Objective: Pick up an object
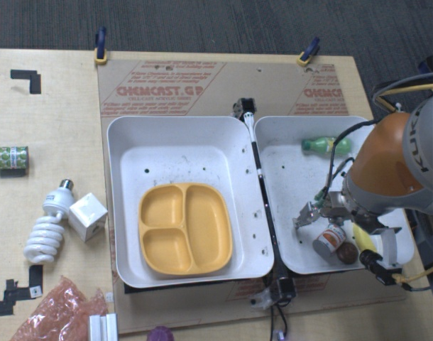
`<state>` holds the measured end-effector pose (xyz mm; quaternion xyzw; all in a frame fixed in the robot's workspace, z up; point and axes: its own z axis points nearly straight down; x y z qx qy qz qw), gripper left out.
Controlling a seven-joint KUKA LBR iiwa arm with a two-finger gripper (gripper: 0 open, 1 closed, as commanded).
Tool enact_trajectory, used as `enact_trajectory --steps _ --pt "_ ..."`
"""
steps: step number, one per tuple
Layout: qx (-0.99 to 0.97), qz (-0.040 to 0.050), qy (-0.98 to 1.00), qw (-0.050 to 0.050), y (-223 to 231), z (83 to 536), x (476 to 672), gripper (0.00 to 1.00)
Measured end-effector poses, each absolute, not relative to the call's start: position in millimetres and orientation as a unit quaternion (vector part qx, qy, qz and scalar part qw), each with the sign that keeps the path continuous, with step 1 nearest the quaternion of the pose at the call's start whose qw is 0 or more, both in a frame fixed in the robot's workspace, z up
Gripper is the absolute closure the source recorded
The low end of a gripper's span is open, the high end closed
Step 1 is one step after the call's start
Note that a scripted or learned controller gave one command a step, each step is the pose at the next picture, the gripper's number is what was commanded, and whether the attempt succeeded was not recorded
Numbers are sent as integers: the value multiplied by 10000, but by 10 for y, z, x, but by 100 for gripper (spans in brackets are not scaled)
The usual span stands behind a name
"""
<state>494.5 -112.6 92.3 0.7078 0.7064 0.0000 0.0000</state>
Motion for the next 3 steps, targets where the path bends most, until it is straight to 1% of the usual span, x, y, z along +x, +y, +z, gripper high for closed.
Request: enact_trajectory --steps 1,2,3 --pt "7085 8 7057 17 -1134 1023 4960 100" --pt "7067 1 7076 8 -1078 1460 5443 100" --pt "7067 1 7075 7 -1079 1460 5443 0"
